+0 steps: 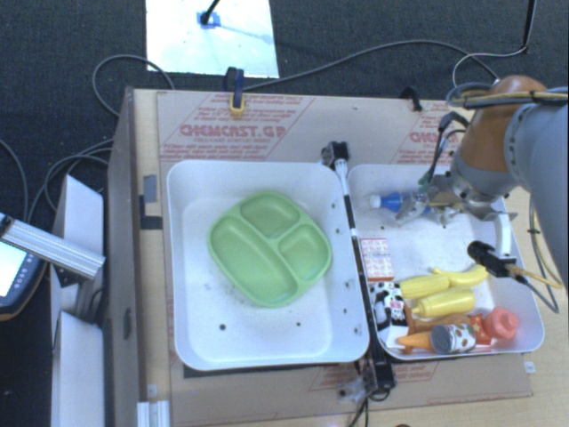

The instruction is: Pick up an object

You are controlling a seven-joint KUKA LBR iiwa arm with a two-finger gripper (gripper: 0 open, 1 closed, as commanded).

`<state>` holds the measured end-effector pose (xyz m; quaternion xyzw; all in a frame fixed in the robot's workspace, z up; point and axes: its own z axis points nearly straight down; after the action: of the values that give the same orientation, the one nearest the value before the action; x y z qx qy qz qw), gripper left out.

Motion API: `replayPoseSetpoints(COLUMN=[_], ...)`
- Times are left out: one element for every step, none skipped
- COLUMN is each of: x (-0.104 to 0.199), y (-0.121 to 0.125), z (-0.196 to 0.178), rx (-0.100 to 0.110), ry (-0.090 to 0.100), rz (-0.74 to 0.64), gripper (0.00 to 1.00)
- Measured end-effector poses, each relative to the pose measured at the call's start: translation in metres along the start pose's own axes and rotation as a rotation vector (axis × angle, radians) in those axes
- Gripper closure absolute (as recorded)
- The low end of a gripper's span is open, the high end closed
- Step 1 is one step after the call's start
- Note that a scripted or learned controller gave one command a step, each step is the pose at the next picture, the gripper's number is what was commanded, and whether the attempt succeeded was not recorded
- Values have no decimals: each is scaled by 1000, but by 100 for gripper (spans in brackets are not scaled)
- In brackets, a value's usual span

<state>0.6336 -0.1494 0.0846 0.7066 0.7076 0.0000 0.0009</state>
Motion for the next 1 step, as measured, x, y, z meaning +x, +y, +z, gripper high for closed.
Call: replayPoseSetpoints(x=[3], y=[-70], z=[0], rx=[1], ry=[1], rz=[1], gripper=[0])
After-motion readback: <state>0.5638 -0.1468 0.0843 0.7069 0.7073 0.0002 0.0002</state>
